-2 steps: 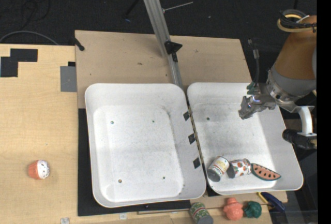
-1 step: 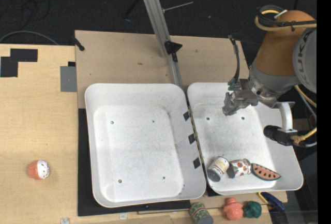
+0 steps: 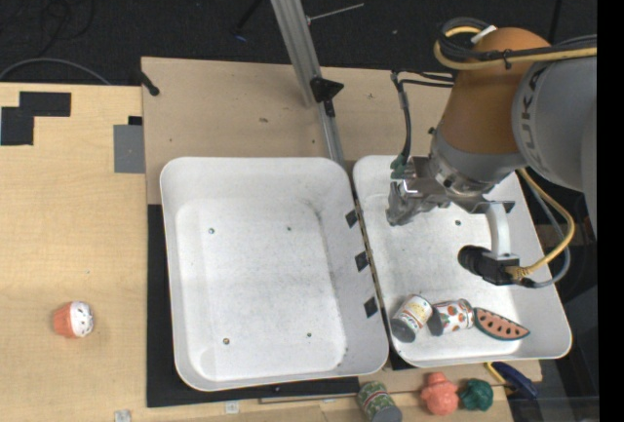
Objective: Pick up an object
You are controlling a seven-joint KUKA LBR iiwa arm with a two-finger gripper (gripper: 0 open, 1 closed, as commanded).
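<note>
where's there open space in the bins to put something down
The left bin has a bare floor from wall to wall. In the right bin, the middle between the tool and the front row is open. Its front edge is crowded: a can, a small jar and a watermelon slice.

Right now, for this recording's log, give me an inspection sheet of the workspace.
Surface: two white bins, left bin, right bin, on a wooden bench.
Job's things: small can, red-and-white can and watermelon slice toy along the right bin's near edge.
Clutter: orange-white ball on the left board; dark can, pink toy, green toy in front of the bins.
Grippers: gripper over the right bin's far part, nothing seen between its fingers.
Cables: yellow cable beside the arm.
Surroundings: slanted metal rail, dark floor.
</note>
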